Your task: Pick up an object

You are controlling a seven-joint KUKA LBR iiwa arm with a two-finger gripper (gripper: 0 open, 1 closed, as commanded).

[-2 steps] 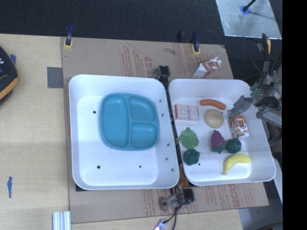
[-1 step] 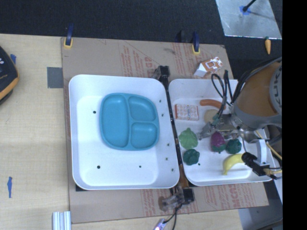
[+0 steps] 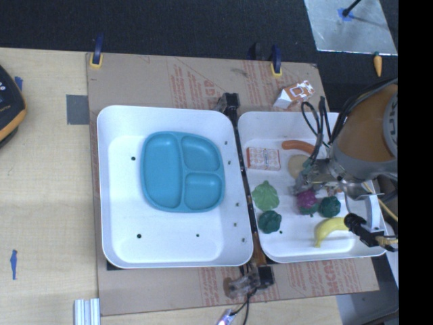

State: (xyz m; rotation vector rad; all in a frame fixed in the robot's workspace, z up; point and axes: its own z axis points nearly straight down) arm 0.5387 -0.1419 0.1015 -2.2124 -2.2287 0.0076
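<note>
Gripper is down in the right bin, right over the purple toy. Can't tell about the jaws, and nothing's lifted yet.

We see a light wood bench under a brown cardboard sheet, clamped at its far edge by yellow clips. Dark carpet lies beyond, a grey patch at its far right corner.

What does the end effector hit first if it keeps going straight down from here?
Most likely the purple toy, which sits directly under the end effector in the right bin. Depth is hard to judge from this slanted view; the dark green toy lies just beside it.
</note>
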